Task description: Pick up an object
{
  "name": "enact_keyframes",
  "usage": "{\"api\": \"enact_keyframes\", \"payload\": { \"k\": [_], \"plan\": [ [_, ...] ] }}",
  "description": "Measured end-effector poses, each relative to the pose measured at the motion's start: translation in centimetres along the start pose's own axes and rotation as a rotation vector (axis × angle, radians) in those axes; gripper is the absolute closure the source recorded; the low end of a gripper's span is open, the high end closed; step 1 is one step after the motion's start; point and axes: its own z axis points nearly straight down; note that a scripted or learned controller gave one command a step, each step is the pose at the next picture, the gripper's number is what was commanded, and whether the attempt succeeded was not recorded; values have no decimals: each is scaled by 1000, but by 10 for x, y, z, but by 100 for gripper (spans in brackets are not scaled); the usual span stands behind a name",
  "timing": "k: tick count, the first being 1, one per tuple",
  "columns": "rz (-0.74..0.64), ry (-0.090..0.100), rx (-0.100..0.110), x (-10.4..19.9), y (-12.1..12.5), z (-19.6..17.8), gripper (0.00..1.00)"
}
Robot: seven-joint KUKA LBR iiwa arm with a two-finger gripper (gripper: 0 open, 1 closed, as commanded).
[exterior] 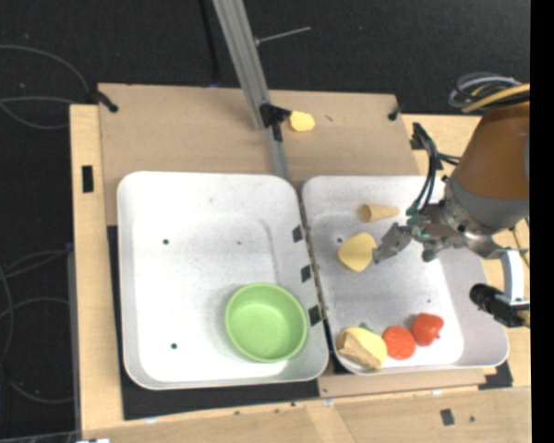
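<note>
Two white bins side by side on the bench. The left bin (166, 238) has just a green bowl (266, 321) sitting upright near its front right corner, close to the divider btwn the bins.

The right bin (443, 284) is where the stuff is. A pale yellow chunk (356, 252) lies in the left-middle of it, w/ a small tan cone-ish piece (378, 212) a bit behind it, apart from it. Along the front edge there's a cluster: a yellow/beige lump (364, 346) in the front left corner, an orange-red round thing (399, 341) touching or just beside it, and a red one (427, 328) right next to that. Prob toy food but too blurry to say which.

The arm (499, 169) comes in from the right over the right bin. The gripper (388, 245) is angled down-left, tip just beside the right edge of the pale yellow chunk, maybe touching it, can't rly tell. As for the claw being apart or together: can't tell from this angle, it reads as one dark shape. Nothing visibly clamped in it, and the chunk looks like it's resting on the bin floor.

Also a small yellow object (302, 121) sits on the bench behind the bins, next to a grey metal pole (245, 58) that slants up out of frame.
</note>
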Motion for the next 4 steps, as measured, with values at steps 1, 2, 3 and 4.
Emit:
{"api": "enact_keyframes", "payload": {
  "k": [1,2,3,4],
  "plan": [
    [1,0,-1,0,0,0,0],
    [5,-3,5,5,-6,46,0],
    [5,-3,6,4,-6,109,0],
    [5,-1,2,4,-5,111,0]
  ]
}}
